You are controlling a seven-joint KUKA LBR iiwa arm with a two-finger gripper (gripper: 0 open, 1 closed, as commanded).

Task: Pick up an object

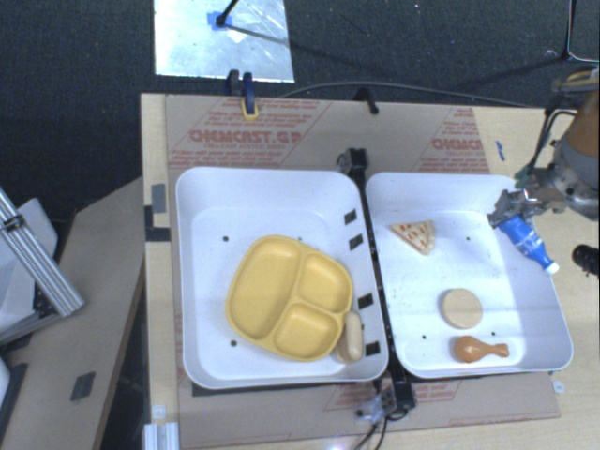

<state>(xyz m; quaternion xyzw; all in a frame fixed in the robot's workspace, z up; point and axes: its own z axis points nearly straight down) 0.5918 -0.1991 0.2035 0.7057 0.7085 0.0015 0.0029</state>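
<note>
End effector on the bottle!
At the right bin's [562, 340] three o'clock rim, the end effector [515, 206] is clamped on the blue bottle [526, 238], whose long axis points toward five o'clock.

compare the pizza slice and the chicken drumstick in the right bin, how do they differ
The pizza slice is a flat, pale wedge with red spots; the chicken drumstick is rounded, orange-brown, and tapers to a thin end. The pizza slice lies toward the far left of the right bin, while the drumstick lies by its near wall, pointing right. Both look like toy food and lie loose, away from the gripper.
</note>
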